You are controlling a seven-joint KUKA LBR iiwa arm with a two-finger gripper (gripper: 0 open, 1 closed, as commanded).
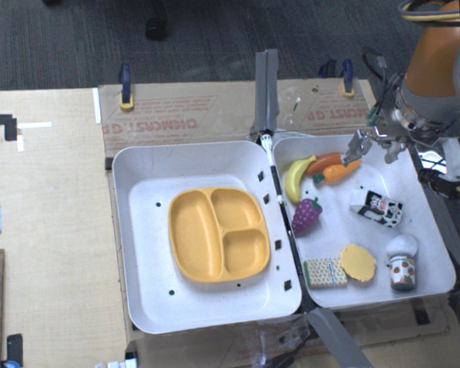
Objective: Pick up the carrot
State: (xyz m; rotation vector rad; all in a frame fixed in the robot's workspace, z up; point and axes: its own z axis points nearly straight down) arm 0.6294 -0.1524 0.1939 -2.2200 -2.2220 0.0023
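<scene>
reading upward from the near edge of the right bin (440,260), a cracker (325,272), a yellow chip (358,262) and a small jar (402,270) sit well apart from the action; higher up, grapes (307,215) and a banana (296,177) crowd the carrot (336,170), orange with a green tip, lying near the far wall. the gripper (360,149) hovers at its thick end, so it may slip or nudge the banana; whether the gripper is spread, i cannot tell.

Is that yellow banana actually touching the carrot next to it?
Touching. In the camera view, the banana curves against the carrot with no white bin floor visible between them.
</scene>
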